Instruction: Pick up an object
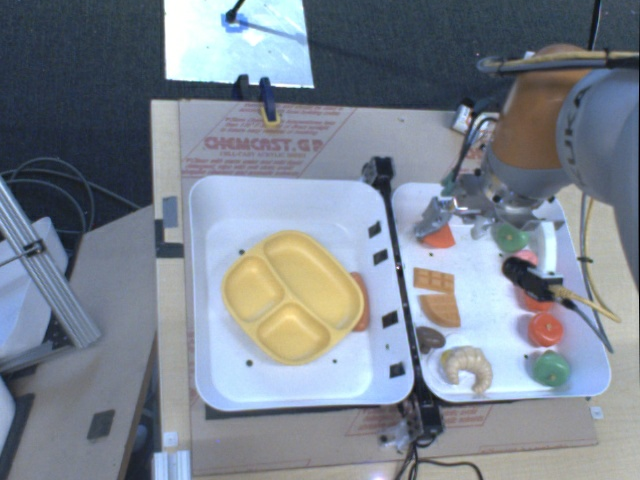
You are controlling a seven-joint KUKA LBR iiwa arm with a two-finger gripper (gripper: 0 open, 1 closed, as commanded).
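A pale wooden bench [110, 298] stands on dark carpet [70, 68]. On it lies a sheet of cardboard [280, 143] with red print, clipped at its far edge by a blue and a yellow clamp [266, 98]. Two shallow white bins sit side by side on the cardboard, with a black strip [392, 268] running between them. The left bin [225, 208] holds a yellow divided plate [292, 296], and a small orange piece [360, 303] peeks out at the plate's right edge. The right bin [490, 303] holds small play foods. An orange-red wedge [440, 238] is at its far left and a green ball [511, 238] is to the right of that. A brown waffle square [434, 280], an orange-brown slice [442, 312] and a dark brown lump [430, 339] run down the left side. A pale curled piece [467, 366] is at the near edge, and a red round fruit [545, 330] and a second green ball [551, 369] are at the near right. The grey arm [600, 118], with its orange band [530, 118], reaches in from the right. The gripper [438, 220] is low over the far left corner of the right bin, just above the wedge. I cannot tell whether the claw is apart or together, or whether it touches the wedge. On the carpet beyond the bench lies a shiny silver sheet [200, 28]. To the left are black cables [50, 180] and an aluminium rail [45, 273].
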